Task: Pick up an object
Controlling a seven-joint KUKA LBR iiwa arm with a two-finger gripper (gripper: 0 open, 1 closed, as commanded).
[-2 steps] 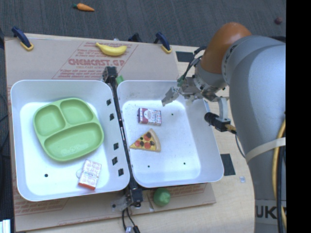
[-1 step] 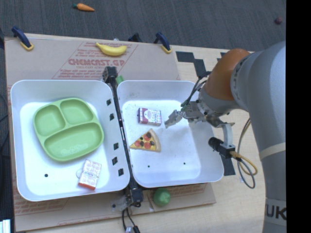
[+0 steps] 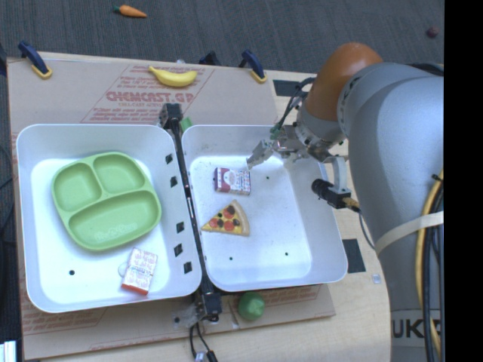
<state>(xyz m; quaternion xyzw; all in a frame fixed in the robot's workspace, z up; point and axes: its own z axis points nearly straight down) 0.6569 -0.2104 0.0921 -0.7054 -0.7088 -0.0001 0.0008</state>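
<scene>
Arm (image 3: 377, 127) reaches into right bin (image 3: 321, 236) at frame centre-right, placed to descend. Jaws (image 3: 260, 155) hover just beside carton (image 3: 232, 180); their state cannot be told.

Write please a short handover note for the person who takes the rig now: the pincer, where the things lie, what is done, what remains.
Pincer: low over the right bin, near its far edge, holding nothing.
Right bin: small carton just beside the pincer; pizza slice nearer the middle.
Left bin: green divided plate and a red-and-white box.
Outside the bins: banana, green ball, carrot on the floor.
Done: approach only. Left: grasp and lift one object; the carton seems the closest.
</scene>
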